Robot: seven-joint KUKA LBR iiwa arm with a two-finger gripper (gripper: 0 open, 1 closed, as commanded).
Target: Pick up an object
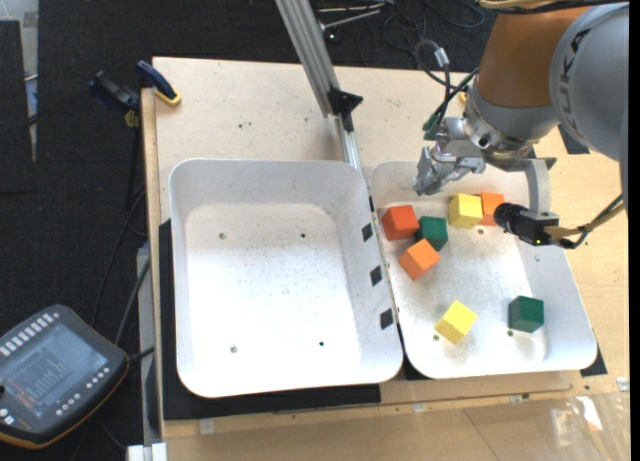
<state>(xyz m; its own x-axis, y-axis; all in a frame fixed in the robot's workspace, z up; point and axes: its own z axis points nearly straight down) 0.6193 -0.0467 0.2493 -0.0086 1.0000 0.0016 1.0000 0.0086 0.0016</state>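
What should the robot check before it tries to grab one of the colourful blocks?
1. Blocks lie in the right white plastic bin: ok.
2. End effector hovers over that bin's far end: ok.
3. Fingers open or shut: cannot tell.
4. Nearest target, the orange-red cube, has free sides: not ok, small dark green cube touches it.
5. Easier pick, the yellow cube near the front, stands alone: ok.
6. Nothing already held: cannot tell.

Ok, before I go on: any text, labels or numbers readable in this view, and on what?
"KU": partial letters on the grey arm casing, cut off at the frame edge.
Handheld pendant at bottom left: screen and buttons too blurred to read.
Coloured blocks and white bins: no markings readable.
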